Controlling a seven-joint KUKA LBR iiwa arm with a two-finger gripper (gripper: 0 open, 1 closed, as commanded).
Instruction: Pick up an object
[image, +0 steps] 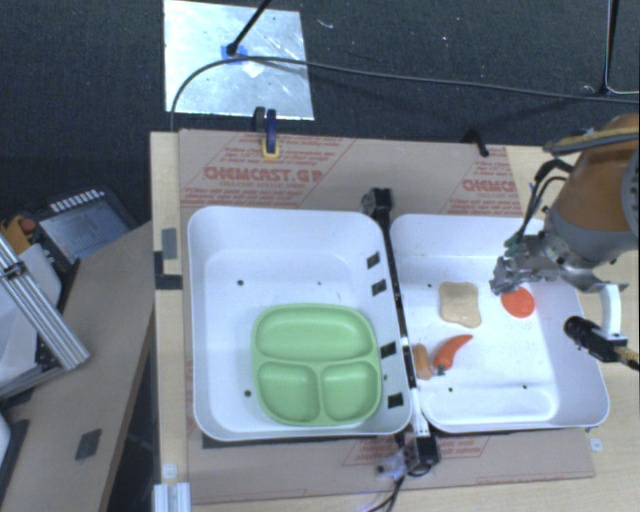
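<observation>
Now, red chili (452, 349) angled lower-left to upper-right, end effector (512, 275) above orange disc (518, 303), grip unclear.

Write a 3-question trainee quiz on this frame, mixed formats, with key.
1. True or false: the green divided tray lies in the left bin.
2. Which item is nearest the gripper? A) beige piece B) red-orange disc C) orange pepper-shaped piece
3. Fill in: the small brown piece sits in the right bin, against its ____ wall.

Key: 1 true; 2 B; 3 left
</observation>
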